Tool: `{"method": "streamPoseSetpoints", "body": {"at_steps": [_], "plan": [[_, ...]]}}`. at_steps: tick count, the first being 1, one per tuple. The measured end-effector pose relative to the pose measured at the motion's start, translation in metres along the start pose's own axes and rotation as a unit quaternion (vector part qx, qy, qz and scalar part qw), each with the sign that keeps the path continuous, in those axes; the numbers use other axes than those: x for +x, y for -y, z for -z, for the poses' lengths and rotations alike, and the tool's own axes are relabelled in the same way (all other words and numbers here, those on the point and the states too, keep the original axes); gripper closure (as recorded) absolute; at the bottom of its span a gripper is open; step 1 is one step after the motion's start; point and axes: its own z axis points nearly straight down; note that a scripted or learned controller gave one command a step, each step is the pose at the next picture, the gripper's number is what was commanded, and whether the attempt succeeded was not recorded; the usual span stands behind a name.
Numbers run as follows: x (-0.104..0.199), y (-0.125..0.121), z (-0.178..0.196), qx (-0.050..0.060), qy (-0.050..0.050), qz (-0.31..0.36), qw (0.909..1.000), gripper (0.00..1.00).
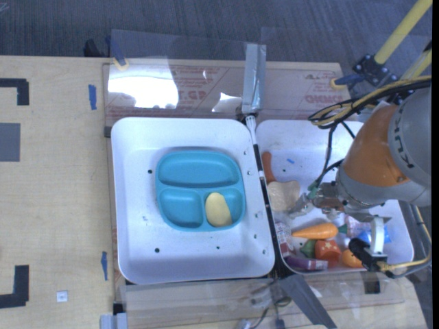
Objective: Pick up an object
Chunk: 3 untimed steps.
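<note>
The arm (391,149) reaches in from the right and hangs over the right bin (302,132), its wrist low above the pile of small toys at the bin's near end. The gripper (328,199) sits at the left of the wrist, over the middle of the pile; whether it is released or clenched cannot be told from this slanted view, and nothing can be seen held in it.

The likeliest object to lift is the orange carrot (315,232), lying on its side just near of the gripper, its long axis running left to right. It looks like hollow plastic play food: light, stiff and smooth, so probably a little slippery. Its tapered shape would tend to squirt out of a pinch near the tip, so the best hold is judged to be across its thick middle, with the fingers closing from far and near sides.

Around it are a pale tan lump (282,196) to the far left, a second slim orange-red piece (267,166) against the bin's left wall, a red item (328,251) just near of the carrot, and a purple one (300,261) at the near rim. The crowding leaves little room.

In the left bin (130,184), a blue divided tray (199,187) holds a yellow lemon-like piece (218,210) in its near right compartment, well apart from the gripper.
</note>
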Motion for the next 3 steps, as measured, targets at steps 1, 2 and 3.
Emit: {"method": "streamPoseSetpoints", "body": {"at_steps": [1,2,3], "plan": [[-0.025,0.026,0.000,-0.001,0.000,0.123,0.9925,0.00],[-0.025,0.023,0.012,-0.005,0.001,0.122,0.9926,1.00],[0.048,-0.015,0.100,0.000,-0.002,0.123,0.9924,1.00]]}}
